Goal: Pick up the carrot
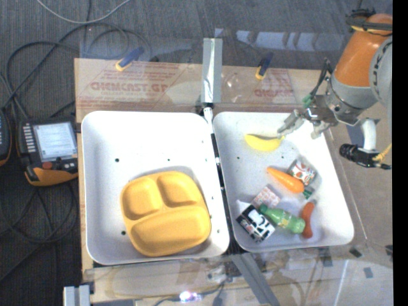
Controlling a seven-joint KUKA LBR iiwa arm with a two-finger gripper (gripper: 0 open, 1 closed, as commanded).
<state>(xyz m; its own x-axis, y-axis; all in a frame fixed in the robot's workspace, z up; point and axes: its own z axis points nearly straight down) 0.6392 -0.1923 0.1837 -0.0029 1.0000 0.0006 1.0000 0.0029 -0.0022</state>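
Orange and tapered, the carrot lies in the right bin, near its middle, between the yellow banana above it and the green bottle below it. Your gripper hovers over the bin's top right part, fingers spread and with nothing between them, well apart from the carrot. I judge you are in the approach step: next you must bring the gripper over the carrot, then go down.
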